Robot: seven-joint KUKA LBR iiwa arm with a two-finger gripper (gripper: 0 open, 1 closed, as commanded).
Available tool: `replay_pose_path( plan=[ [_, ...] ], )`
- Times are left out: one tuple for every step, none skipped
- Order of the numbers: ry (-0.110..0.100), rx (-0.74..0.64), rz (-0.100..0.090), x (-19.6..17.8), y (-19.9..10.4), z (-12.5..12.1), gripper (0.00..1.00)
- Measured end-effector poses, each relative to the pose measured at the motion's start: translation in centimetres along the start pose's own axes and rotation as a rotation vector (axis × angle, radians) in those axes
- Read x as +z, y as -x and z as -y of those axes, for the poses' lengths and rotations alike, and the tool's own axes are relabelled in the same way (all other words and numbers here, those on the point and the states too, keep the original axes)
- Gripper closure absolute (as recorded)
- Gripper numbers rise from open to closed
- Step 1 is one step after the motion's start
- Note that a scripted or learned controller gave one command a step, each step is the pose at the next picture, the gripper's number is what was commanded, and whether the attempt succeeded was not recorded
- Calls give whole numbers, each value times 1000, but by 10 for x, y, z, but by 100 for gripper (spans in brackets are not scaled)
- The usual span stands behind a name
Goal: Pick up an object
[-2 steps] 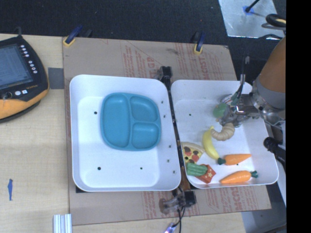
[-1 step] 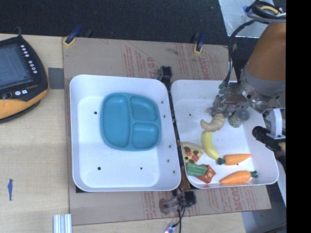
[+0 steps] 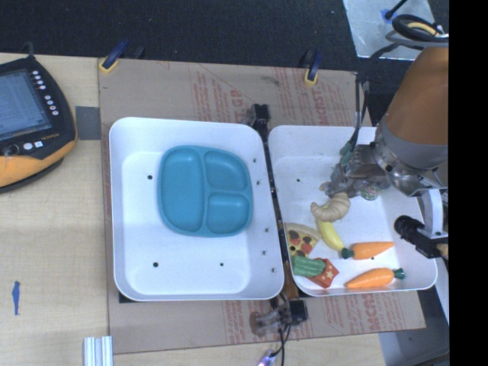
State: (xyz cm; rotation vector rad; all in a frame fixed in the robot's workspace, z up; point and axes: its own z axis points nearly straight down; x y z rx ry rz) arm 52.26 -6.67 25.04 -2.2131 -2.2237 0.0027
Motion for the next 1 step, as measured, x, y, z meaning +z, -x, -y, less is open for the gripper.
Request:
replay_pose_path(
  plan=[
    [-1, -1, 2, -2, -47, 12, 100]
  ],
)
